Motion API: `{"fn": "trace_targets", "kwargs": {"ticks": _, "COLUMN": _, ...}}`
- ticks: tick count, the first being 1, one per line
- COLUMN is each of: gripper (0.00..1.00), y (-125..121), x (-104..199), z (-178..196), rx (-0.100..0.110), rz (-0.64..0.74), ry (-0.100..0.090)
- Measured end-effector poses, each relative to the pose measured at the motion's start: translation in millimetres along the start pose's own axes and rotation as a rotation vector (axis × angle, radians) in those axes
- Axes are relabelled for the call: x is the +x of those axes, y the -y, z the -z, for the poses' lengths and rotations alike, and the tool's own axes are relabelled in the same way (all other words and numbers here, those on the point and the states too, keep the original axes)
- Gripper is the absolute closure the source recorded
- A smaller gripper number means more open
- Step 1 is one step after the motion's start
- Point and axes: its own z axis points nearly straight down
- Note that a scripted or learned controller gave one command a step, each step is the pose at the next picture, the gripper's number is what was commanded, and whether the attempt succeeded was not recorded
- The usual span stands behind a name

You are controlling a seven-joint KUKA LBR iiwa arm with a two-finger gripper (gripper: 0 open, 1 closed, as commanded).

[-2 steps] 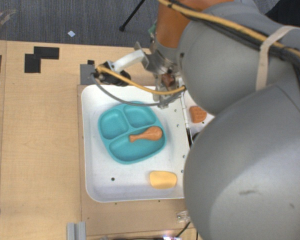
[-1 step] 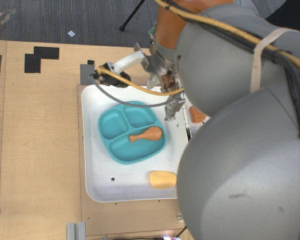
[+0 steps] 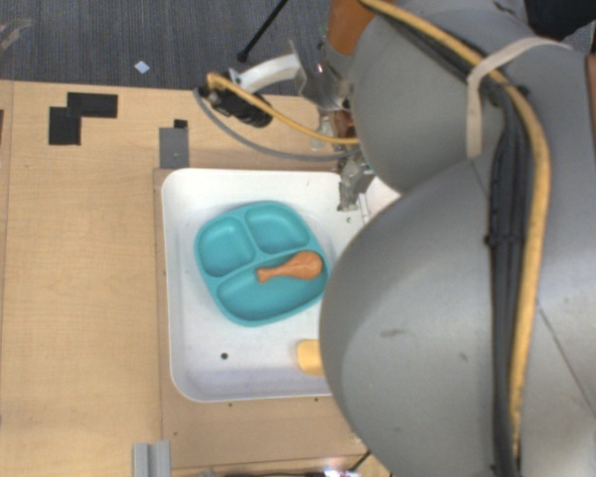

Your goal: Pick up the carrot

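Plainly, arm: we see the grey arm (image 3: 457, 266) bulking over the right half of the view, covering most of the bench there, with a yellowish cable running along its body.
Gripper: we make out a slim metal piece at about the gripper (image 3: 350, 189), hanging above the upper right part of the left bin; we cannot tell how it stands, apart or together, and nothing shows between its tips.
Bin: we see the white bin (image 3: 184, 266) lying on the wooden bench (image 3: 70, 296).
Plate: a teal divided plate (image 3: 240, 241) sits inside the bin, tilted a little, with three compartments.
Carrot: we find the carrot (image 3: 293, 266), orange-brown, lying in the plate's large lower compartment, thick end toward the right, thin end toward the left, apart from the gripper.
Other item: a pale yellow object (image 3: 309, 356) shows by the bin's lower edge, half hidden by the arm.
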Motion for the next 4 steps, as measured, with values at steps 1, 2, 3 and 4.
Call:
{"fn": "trace_targets", "kwargs": {"ticks": 1, "gripper": 0.0, "y": 47, "x": -88, "z": -102, "rx": 0.004, "rz": 0.138, "ry": 0.012}}
{"fn": "trace_targets", "kwargs": {"ticks": 2, "gripper": 0.0, "y": 49, "x": -127, "z": -119, "rx": 0.005, "rz": 0.345, "ry": 0.008}}
{"fn": "trace_targets", "kwargs": {"ticks": 3, "gripper": 0.0, "y": -10, "x": -80, "z": -145, "rx": 0.0, "rz": 0.315, "ry": 0.007}}
{"fn": "trace_targets", "kwargs": {"ticks": 4, "gripper": 1.0, "y": -3, "x": -79, "z": -136, "rx": 0.007, "rz": 0.339, "ry": 0.012}}
